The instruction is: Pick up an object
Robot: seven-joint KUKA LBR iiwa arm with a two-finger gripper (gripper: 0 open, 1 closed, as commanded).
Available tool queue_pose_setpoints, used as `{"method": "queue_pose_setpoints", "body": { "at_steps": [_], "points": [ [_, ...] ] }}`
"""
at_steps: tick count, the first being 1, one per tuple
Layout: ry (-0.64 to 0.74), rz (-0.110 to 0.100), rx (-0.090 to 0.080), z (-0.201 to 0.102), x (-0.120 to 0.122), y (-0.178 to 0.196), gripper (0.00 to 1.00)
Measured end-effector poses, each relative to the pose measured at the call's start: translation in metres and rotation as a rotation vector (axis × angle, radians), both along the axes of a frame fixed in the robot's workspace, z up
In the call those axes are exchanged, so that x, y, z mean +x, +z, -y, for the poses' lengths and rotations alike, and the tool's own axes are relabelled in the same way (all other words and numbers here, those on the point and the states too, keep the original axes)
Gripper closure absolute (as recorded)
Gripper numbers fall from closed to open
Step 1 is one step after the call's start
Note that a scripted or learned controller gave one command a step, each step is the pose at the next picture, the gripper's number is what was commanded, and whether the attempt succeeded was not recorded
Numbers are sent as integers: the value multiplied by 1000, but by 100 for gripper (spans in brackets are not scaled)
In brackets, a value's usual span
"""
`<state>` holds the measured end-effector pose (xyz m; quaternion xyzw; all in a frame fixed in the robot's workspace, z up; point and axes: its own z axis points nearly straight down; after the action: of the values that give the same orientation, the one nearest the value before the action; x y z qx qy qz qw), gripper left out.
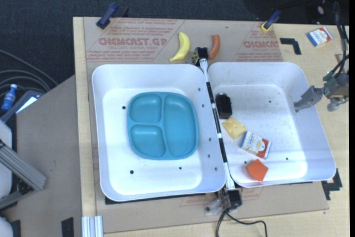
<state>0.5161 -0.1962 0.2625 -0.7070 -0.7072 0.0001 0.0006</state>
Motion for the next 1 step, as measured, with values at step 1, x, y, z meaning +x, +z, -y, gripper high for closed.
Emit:
{"method": "queue_pose_setpoints", "body": {
  "at_steps": [1],
  "points": [
    [-1, 0, 0, -17, -20, -143, 0]
  ]
}}
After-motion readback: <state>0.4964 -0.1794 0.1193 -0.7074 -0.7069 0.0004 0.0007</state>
